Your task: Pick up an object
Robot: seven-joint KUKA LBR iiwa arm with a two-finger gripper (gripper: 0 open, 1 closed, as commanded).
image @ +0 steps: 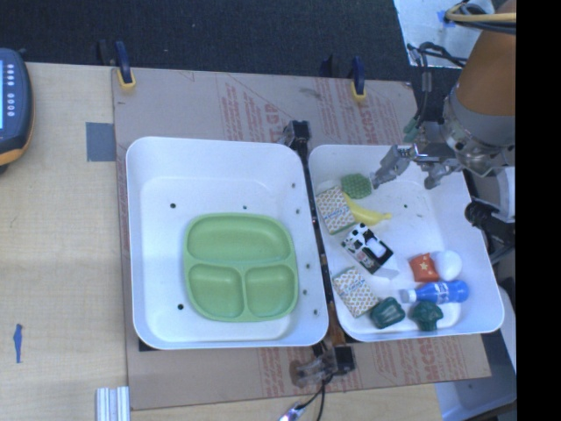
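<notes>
Grey arm, orange band, metal tool

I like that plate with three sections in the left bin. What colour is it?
The divided plate is light green, seen clearly in the camera view.

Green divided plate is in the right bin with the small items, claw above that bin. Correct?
Not quite. In the camera view the green divided plate lies in the left bin, alone. The small items are in the right bin, and the claw is above that bin.
</notes>
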